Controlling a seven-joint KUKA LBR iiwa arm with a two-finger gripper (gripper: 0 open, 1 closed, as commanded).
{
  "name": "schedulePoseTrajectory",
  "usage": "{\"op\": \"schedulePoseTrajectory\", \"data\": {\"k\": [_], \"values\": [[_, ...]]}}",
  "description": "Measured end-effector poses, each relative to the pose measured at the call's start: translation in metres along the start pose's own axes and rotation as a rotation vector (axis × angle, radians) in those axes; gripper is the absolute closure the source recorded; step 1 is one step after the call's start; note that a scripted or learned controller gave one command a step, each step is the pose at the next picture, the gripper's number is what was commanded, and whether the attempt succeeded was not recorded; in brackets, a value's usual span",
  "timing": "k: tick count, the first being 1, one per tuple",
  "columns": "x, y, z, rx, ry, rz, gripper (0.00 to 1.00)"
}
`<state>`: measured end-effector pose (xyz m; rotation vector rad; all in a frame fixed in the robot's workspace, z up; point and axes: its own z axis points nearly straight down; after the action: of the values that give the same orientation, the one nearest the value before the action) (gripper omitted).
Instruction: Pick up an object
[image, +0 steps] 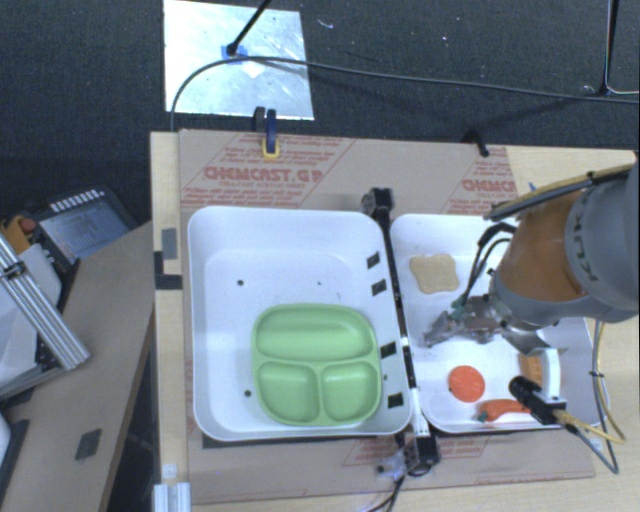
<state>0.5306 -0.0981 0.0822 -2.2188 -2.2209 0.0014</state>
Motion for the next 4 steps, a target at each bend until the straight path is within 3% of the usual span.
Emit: {"op": "schedulePoseTrajectory", "data": {"k": [1,3,4], "values": [[0.0,0.001,-0.013,-0.004,-0.001,0.0,1.0],[0.005,0.002,-0.139,-0.01,-0.002,-0.004,1.0],[0.008,0.0,-0.184,-0.01,-0.002,-0.004,1.0]]}}
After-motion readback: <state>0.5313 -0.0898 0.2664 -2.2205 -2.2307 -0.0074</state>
